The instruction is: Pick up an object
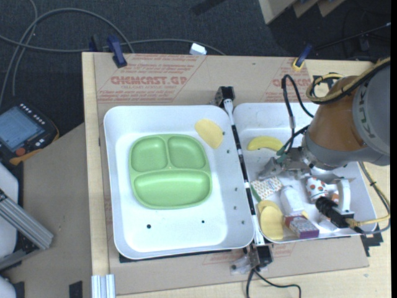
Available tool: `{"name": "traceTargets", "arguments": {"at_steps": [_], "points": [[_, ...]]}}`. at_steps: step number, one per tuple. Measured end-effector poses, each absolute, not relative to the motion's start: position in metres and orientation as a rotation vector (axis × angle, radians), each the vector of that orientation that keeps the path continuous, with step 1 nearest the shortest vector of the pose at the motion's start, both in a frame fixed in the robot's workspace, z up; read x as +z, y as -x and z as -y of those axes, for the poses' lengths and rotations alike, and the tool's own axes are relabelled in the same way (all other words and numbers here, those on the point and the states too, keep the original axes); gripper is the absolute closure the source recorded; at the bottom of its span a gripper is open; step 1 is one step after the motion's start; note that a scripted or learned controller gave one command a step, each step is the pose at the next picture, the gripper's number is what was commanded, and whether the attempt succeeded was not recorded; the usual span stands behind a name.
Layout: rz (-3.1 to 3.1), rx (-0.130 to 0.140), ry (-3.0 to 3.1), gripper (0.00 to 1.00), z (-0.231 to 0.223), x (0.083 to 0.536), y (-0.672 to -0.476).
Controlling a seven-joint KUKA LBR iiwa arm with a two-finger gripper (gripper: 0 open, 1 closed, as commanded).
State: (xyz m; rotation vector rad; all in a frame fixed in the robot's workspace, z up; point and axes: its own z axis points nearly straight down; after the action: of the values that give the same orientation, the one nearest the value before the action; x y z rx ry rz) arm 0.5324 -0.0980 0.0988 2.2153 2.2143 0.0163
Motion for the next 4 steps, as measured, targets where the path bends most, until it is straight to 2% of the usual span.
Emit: {"name": "traceTargets", "arguments": {"at_steps": [2,3,4], "points": [[-2.218,0.015,-2.217,0.00,0.112,0.089,-0.530],[-2.215,0.005,-2.217,0.00,0.104,0.087,-0.533],[-2.213,0.013,-2.215,0.00,0.106,0.089,-0.520]]}}
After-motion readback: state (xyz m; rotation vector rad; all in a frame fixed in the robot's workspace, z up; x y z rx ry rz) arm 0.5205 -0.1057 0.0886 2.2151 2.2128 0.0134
